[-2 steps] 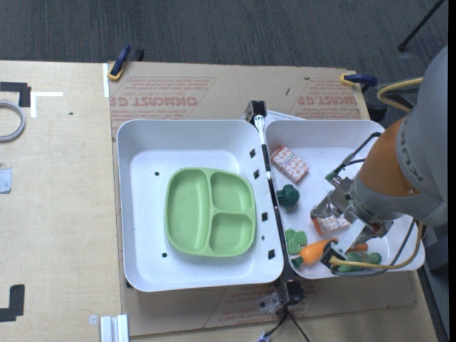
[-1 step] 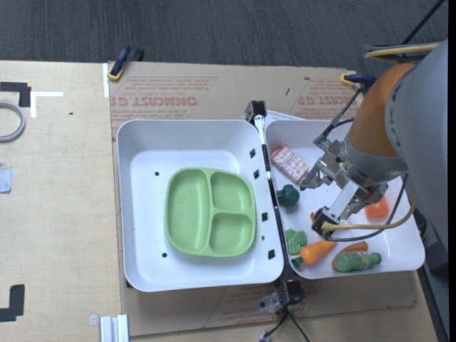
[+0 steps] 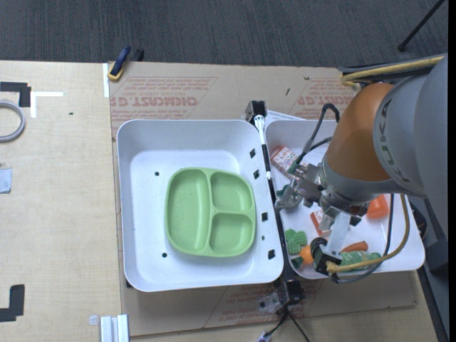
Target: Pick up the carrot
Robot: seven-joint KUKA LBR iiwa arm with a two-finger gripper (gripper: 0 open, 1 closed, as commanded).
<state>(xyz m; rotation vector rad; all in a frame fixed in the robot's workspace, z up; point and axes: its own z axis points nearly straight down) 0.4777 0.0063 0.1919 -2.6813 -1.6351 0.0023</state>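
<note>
In the right bin [image 3: 285, 131], a slim orange piece that looks like the carrot [image 3: 354, 247] lies near the front wall, with a green leafy strip [image 3: 362, 260] just in front of it. My gripper [image 3: 298, 191] hangs low over the left part of this bin, to the left of and behind the carrot. The wrist covers the middle of the bin. Nothing is seen held.
The left bin [image 3: 135, 191] holds a green divided plate [image 3: 211, 211]. In the right bin lie a red-and-white packet [image 3: 283, 155], a green toy [image 3: 294, 240], a small orange piece [image 3: 306, 254] and an orange-red thing [image 3: 377, 206]. A blue clamp [image 3: 119, 61] sits beyond the bins.
</note>
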